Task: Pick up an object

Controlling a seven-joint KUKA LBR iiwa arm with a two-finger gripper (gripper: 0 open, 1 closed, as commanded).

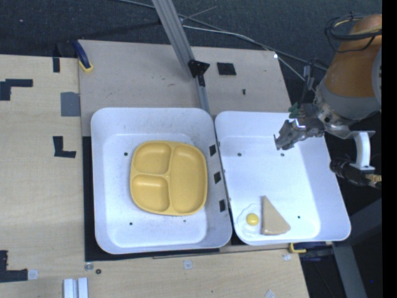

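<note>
- The gripper (285,140) hung over the right bin's (310,172) upper part, nothing seen between its fingers; how far they were parted could not be told.
- The arm (350,73) reached in from the right, partly cut off by the frame edge.
- A tan wedge (273,218) and a fried egg (249,220) lay in that bin's near corner, well apart from the gripper.
- A yellow plate (169,177) sat in the left bin (111,166).
</note>
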